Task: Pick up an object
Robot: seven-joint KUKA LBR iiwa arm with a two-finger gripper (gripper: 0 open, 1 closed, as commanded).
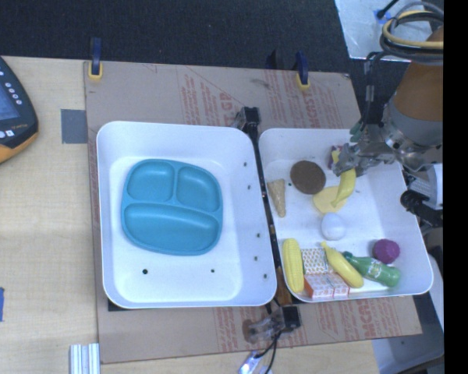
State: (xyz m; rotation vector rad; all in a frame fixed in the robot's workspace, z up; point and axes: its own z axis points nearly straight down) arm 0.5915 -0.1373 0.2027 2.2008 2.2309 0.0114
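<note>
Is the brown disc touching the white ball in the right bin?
Apart. The camera view shows bare white bin floor between the brown disc and the white ball.

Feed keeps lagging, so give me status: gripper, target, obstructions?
Gripper low over right white bin, at upper end of curved yellow banana; grasp unconfirmed. Round brown cookie close beside.

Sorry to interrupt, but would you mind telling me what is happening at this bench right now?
The arm's gripper hangs low over the far part of the right bin, just above a yellow banana and beside a brown disc. Nothing is visibly lifted. The left bin holds a blue divided plate.
</note>
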